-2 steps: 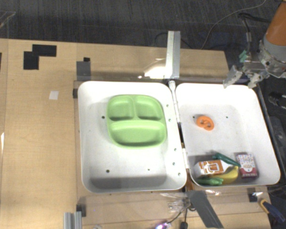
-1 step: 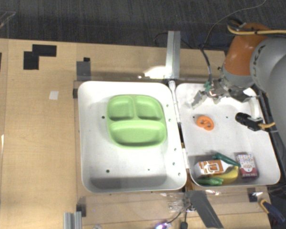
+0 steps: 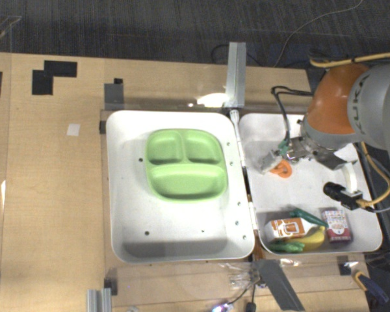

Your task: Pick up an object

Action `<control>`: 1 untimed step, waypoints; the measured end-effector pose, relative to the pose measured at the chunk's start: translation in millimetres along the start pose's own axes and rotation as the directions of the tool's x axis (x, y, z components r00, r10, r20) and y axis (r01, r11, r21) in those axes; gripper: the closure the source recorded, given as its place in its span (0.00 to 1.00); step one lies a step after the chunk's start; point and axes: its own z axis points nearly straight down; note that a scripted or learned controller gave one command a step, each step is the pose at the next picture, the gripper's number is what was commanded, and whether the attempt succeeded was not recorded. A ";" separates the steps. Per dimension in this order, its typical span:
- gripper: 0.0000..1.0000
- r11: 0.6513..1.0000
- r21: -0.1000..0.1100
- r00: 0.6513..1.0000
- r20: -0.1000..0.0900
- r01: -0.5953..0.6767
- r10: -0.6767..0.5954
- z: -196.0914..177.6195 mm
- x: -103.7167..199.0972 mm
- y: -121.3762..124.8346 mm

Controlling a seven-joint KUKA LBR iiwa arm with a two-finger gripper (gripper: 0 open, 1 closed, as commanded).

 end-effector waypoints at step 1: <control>1.00 1.000 -0.008 1.000 0.002 0.001 -0.001 -12.3 0.3 3.0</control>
